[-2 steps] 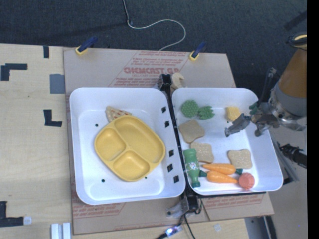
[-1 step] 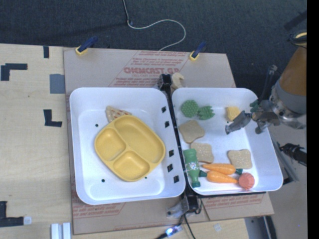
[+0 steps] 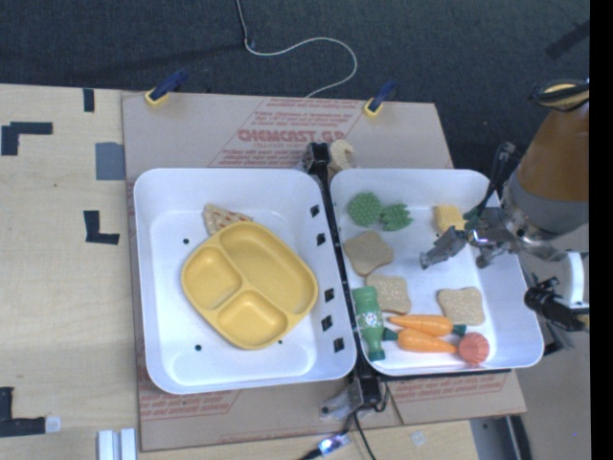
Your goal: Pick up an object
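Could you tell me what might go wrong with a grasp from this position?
Two risks, as I judge it. The gripper sits over bare floor of the right bin, apart from the bread slices, so closing here could catch nothing. The carrots, green bottle and red radish lie packed together, so a grasp there might nudge neighbours or slip.

A cardboard sheet (image 3: pixel 287 132) with red print lies on the wooden bench (image 3: pixel 57 305) under both bins, touching the bench's far edge. Two clamps (yellow and blue) grip its far edge, one (image 3: pixel 165 86) at the left corner and one (image 3: pixel 380 95) towards the right. A white cable (image 3: pixel 306 44) loops over the dark floor beyond. Black tape marks (image 3: pixel 96 228) dot the bench's left side.
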You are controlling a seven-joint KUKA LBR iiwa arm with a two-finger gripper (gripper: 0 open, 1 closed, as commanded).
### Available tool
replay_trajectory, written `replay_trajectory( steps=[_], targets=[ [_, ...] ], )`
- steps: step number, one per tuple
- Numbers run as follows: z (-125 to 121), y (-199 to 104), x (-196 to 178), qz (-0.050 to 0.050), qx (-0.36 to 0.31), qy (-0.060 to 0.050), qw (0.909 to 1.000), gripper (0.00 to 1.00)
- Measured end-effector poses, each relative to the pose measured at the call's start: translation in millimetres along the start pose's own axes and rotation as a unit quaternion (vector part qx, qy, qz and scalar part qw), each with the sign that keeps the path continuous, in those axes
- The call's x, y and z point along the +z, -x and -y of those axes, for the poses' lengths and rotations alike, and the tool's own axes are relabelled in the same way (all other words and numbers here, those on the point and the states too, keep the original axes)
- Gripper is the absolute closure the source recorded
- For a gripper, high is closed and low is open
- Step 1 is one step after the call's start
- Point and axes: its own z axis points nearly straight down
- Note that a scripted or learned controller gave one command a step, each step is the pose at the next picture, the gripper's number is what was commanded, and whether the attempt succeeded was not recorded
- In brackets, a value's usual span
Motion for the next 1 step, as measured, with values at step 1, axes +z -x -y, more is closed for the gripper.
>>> replay_trajectory(
  steps=[1],
  targets=[
    [4.0,2.3,63.7,-0.001,0.000,-0.001,1.0000,0.00]
  ],
)
